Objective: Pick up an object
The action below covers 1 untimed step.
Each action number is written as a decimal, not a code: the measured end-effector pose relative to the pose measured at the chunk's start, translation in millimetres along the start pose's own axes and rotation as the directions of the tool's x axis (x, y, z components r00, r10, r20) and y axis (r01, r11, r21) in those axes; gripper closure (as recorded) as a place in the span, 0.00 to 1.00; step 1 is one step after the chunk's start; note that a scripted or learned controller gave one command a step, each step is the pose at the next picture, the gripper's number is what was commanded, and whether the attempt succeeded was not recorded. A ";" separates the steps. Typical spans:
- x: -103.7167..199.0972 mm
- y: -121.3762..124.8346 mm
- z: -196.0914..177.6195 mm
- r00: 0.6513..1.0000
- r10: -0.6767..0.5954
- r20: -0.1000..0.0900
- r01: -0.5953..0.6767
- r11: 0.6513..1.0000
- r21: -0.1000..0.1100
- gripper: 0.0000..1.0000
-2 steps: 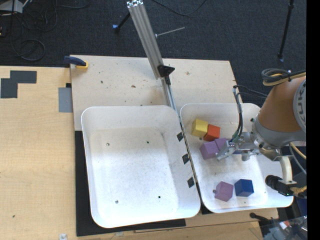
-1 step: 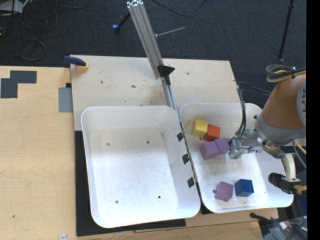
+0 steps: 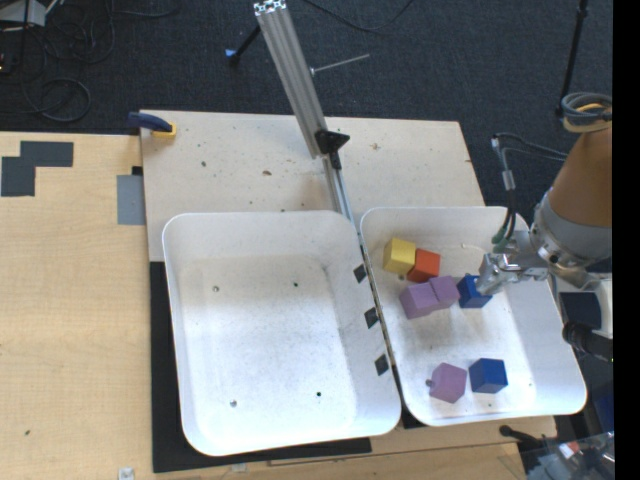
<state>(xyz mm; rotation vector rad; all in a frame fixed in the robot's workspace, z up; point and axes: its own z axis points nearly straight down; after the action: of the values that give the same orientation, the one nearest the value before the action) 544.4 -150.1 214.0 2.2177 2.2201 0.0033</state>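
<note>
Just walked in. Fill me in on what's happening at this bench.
A grey robot arm reaches in from the right over the right bin, its pincer down by a blue block near the bin's middle. Whether it holds that block is unclear. Beside it lie two purple blocks, with a yellow block and an orange block just behind. Nearer the front edge sit another purple block and another blue block. The left bin lies alongside.

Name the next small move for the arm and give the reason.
Probably a short straight lift. The hand sits low in the right bin, right against a blue block beside two purple blocks. Raising it would show whether the block comes along.
</note>
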 end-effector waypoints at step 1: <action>-1.1 0.8 -43.5 1.000 0.000 0.000 0.000 1.000 0.002 1.00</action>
<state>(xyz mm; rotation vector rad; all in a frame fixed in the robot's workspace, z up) 545.0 -151.2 257.5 2.2185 2.2214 0.0018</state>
